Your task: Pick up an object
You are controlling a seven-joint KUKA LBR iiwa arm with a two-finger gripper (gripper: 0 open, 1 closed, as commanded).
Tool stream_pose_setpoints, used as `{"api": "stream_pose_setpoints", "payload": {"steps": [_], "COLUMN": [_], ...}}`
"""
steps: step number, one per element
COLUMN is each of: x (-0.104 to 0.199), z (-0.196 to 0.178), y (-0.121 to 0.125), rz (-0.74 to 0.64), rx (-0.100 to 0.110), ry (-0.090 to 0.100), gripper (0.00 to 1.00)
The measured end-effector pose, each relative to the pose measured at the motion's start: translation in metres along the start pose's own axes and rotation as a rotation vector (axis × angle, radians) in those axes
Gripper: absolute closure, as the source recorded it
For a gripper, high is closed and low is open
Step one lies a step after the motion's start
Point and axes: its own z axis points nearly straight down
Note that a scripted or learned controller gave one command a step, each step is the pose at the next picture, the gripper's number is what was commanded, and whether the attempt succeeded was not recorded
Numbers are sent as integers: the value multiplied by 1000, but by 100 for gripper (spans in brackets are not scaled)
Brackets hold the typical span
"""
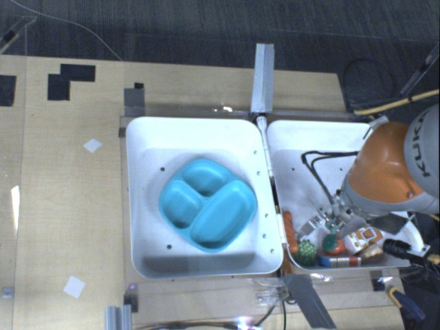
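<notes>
My gripper hangs low over the front part of the right bin, under the orange wrist band. Small objects lie clustered just below it at the bin's front edge. These are a green and orange ball, a green bumpy piece, a red pen-like stick, an orange carrot-shaped piece and a small white and orange box. The ball sits closest to the gripper's tip. Nothing can be seen held in the gripper.
The left bin holds a blue divided plate. A black cable loops across the right bin's back half. A metal post stands behind the wall between the bins.
</notes>
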Motion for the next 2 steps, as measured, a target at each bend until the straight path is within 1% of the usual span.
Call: {"api": "stream_pose_setpoints", "payload": {"steps": [1, 2], "x": [-35, -73], "z": [-8, 4], "y": [31, 88], "rz": [-161, -284], "rx": [4, 0], "ry": [10, 6], "gripper": [0, 0]}}
